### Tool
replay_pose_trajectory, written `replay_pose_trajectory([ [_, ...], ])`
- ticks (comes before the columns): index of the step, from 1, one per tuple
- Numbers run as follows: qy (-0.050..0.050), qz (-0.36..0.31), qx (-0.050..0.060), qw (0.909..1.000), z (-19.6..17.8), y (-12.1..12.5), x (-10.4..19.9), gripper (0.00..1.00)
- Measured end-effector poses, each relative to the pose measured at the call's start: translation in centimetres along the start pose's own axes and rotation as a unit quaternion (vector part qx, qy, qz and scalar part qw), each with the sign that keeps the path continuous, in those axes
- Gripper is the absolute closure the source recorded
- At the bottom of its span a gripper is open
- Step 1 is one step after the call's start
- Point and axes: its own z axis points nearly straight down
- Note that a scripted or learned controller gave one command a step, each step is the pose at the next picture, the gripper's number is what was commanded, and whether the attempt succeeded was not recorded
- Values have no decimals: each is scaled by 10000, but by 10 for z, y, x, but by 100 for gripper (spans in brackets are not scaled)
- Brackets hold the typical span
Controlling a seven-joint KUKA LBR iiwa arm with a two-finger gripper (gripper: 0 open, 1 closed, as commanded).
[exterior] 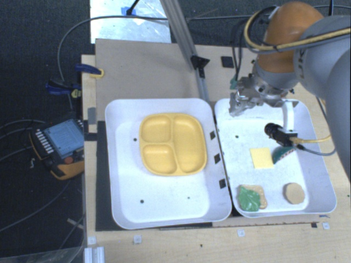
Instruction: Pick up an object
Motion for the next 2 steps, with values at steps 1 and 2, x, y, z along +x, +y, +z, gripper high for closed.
replay_pose_trajectory([
  [1, 3, -3, -9, 10000, -10, -8, 48, 100],
  [2, 3, -6, -3, 10000, -21, -28, 100, 100],
])
